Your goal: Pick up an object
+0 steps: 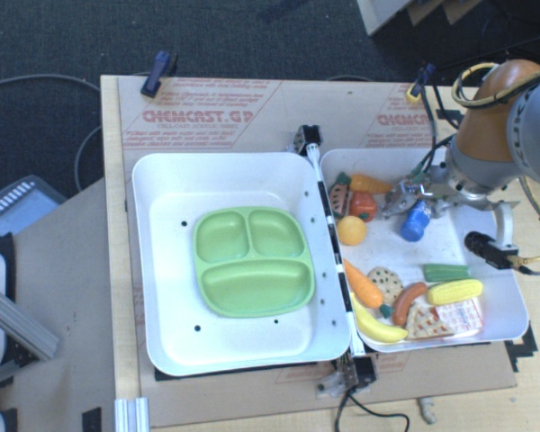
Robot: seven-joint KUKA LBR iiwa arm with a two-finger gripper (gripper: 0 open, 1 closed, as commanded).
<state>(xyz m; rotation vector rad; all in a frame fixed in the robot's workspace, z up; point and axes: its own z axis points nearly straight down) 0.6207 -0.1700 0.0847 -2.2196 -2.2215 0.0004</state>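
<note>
Now, from the left: the green divided plate (252, 273) sits alone in the left bin (162, 241), apparently the drop spot. The right bin (504, 318) crowds the toy food: orange (351, 230), carrot (364, 285), banana (378, 327), corn (454, 291). Over its far side the hand (412, 198) hangs at a blue object (416, 222), probably its target; how wide the hand stands, one cannot tell.

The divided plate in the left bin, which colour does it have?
Light green. The divided plate shows best in the camera view.
</note>
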